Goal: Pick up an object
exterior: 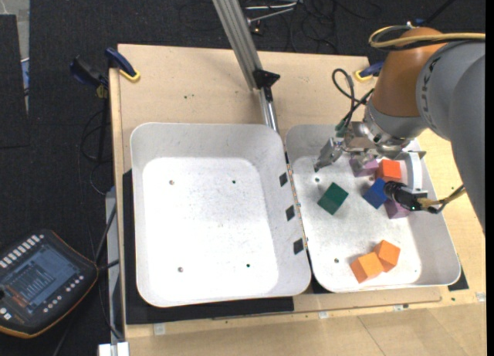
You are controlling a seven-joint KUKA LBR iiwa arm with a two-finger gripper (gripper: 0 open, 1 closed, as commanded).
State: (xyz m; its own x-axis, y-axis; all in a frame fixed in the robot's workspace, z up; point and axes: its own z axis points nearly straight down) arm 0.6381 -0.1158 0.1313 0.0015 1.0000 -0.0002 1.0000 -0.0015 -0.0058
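I'm looking at the gripper (328,155) first: it is hanging low over the upper part of the right bin (432,273), pointing toward the bin's left wall. At this slant I can't tell how it is set, and I am seeing no block in it. The arm (432,76) is coming in from the right, its orange band sitting just above the wrist, with cables looping around it.

Nearest the gripper, the green block (333,198) is lying just below it on the bin floor, apart from the tip. To the right, partly under the wrist, a cluster is sitting close together: an orange block (392,170), a blue block (376,193) and purple blocks (399,208) beside it. Near the bin's lower edge, two orange blocks (377,261) are resting against each other, well apart from the gripper.

I'm judging the pick as not yet made: every block I can see is lying in the bin, so closing on one and lifting it is all left to do. The green block looks like the likeliest target, being closest and standing alone.

The left bin (147,192) is lying beside the right one, speckled white. On the floor at lower left a pendant (38,281) is showing a lit screen, but I'm finding nothing on it readable, and I'm seeing no brand or label anywhere else.
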